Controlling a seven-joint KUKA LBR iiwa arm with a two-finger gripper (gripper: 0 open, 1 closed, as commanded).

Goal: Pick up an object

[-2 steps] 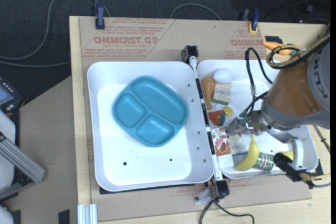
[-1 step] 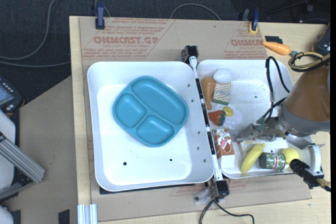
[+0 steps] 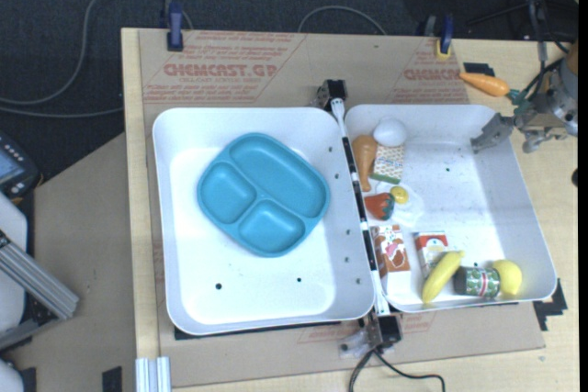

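Progress: judged from this view, no pick has been made; every item lies in a bin.
Tool: the tool (image 3: 496, 131) hangs over the upper right corner of the right bin (image 3: 514, 197), nothing between its fingers; how far they are spread I cannot tell.
Candidate things: a banana (image 3: 440, 275), a lemon (image 3: 508, 276) and a small can (image 3: 478, 281) bunch at the lower edge; a white egg-like ball (image 3: 390, 132) and a carrot-shaped piece (image 3: 365, 157) sit near the divider.
Left bin (image 3: 184, 271): holds a blue divided plate (image 3: 263, 194), smooth moulded plastic with rounded corners.
Materials: the fruit looks like glossy toy plastic; flat printed cards (image 3: 395, 249) lie beside it.
Surface: a pale board (image 3: 230, 69) with red lettering.
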